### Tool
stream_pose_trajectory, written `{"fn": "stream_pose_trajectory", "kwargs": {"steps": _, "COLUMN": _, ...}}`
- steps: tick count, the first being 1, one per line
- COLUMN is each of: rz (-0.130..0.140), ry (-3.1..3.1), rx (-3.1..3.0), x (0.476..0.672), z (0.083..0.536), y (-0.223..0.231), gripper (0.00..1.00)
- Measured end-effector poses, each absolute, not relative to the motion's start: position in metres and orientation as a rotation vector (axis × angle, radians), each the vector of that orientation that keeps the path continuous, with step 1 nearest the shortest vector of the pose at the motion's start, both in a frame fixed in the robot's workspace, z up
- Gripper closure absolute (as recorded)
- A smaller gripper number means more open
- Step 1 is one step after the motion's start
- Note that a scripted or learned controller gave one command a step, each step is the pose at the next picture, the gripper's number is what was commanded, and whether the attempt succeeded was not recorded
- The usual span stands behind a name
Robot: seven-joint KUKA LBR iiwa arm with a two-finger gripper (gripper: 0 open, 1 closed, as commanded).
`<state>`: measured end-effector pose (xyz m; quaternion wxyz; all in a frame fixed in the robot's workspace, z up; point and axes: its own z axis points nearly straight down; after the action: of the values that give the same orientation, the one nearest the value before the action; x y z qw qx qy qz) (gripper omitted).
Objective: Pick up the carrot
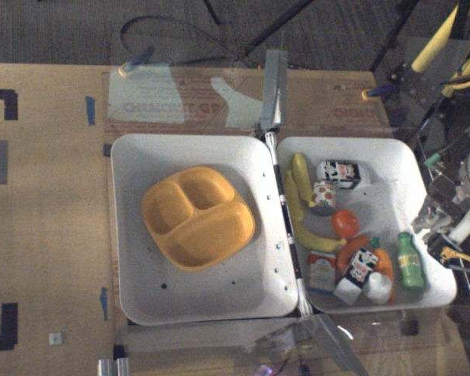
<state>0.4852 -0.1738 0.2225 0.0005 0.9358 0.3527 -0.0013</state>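
The carrot [350, 250] is an orange, elongated piece lying near the front of the right bin [403, 159]. A small black-and-white milk carton [363, 267] lies across its middle, so only the two orange ends show, one left of the carton and one right at the carrot's far end [385, 262]. A red-orange tomato [345, 223] sits just behind it and a yellow banana [318, 241] touches its left side.
The right bin also holds a second banana [301, 180], another milk carton [338, 173], a small cup [323, 197], a red-and-white box [321, 273], a white lump [378, 288] and a green bottle [410, 262]. In the left bin [133, 233] lies a yellow divided plate [197, 217]. Cables and hardware crowd the right edge.
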Motion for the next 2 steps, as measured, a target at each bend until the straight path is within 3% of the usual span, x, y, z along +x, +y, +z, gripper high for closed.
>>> {"fn": "stream_pose_trajectory", "kwargs": {"steps": 2, "rz": -0.007, "ry": 1.115, "rx": 2.934, "x": 0.4868, "z": 0.2415, "y": -0.1736, "gripper": 1.0}}
